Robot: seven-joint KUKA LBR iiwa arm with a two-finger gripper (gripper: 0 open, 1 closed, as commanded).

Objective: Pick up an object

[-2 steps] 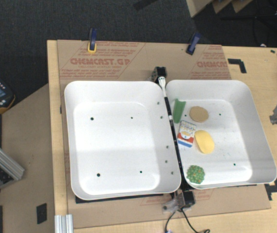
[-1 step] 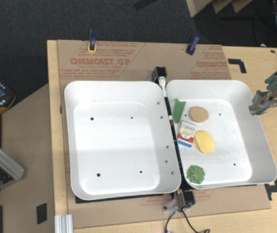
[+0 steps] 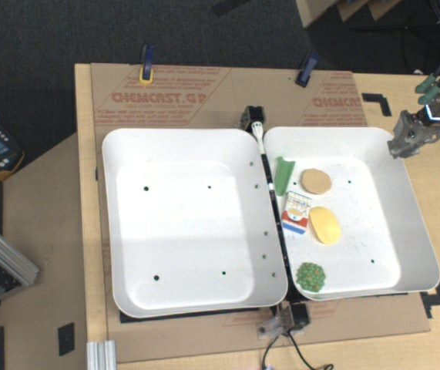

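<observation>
Camera view, bottom of the frame upward: in the right white plastic bin (image 3: 404, 230) lie a green broccoli-like clump (image 3: 310, 276), a yellow oval piece (image 3: 325, 225), a small red-and-white printed packet (image 3: 297, 211), a round tan disc (image 3: 316, 181) and a green flat strip (image 3: 283, 175). Upper right, the dark metal two-finger gripper (image 3: 404, 141) hangs at that bin's top right corner rim; I cannot tell its state.

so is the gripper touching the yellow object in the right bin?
Apart. The camera view shows the gripper up at the right bin's far right rim, with bare white bin floor between it and the yellow object, which lies beside the small carton.
</observation>
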